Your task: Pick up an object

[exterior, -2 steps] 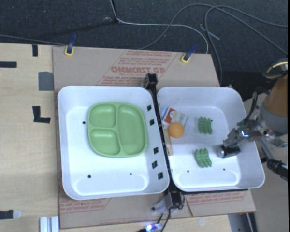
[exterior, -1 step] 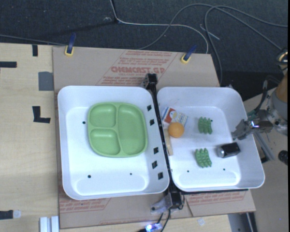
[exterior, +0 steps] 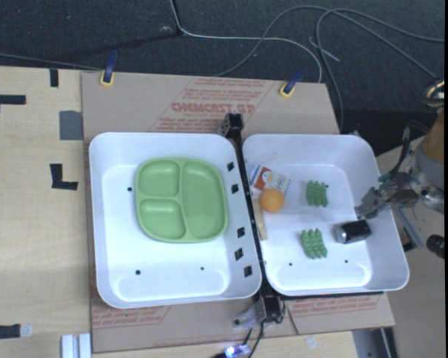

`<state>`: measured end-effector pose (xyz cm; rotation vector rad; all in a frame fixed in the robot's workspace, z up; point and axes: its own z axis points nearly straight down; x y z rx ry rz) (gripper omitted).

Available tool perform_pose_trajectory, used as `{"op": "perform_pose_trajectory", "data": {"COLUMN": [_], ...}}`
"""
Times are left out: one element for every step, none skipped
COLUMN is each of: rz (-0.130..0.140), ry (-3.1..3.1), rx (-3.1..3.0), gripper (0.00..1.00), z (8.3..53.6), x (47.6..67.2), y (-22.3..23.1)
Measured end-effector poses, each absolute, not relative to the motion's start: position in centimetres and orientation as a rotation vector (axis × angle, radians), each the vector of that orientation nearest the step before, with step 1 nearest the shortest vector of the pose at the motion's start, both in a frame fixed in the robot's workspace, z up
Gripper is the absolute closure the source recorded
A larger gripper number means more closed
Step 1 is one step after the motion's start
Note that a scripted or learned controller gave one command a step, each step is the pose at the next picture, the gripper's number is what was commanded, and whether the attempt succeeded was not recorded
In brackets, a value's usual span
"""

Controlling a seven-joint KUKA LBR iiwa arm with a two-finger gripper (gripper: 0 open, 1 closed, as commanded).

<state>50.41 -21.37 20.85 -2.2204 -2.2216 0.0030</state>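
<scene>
The right bin (exterior: 384, 263) holds a small red and white packet (exterior: 269, 178), an orange ball (exterior: 272, 201), two green studded blocks (exterior: 317, 193) (exterior: 312, 243) and a black and silver cylinder (exterior: 354, 232). My gripper (exterior: 375, 202) hangs over the right rim of this bin, just above and to the right of the black cylinder. It is dark and seen at a slant. Nothing shows in its grasp.
The left bin (exterior: 108, 222) carries a green divided plate (exterior: 182, 199). A black hinge strip (exterior: 244, 200) runs between the bins. Both stand on a cardboard sheet (exterior: 209, 103) clamped at the back. Cables (exterior: 299, 28) lie on the dark cloth behind.
</scene>
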Motion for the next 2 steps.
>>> {"op": "perform_pose_trajectory", "data": {"rz": [-0.002, 0.001], "ry": [-2.228, -2.227], "rx": [-2.214, -2.215], "gripper": [1.00, 1.00], "z": [21.9, 21.1], "x": [51.7, 52.3], "y": [-16.6, -11.4]}}
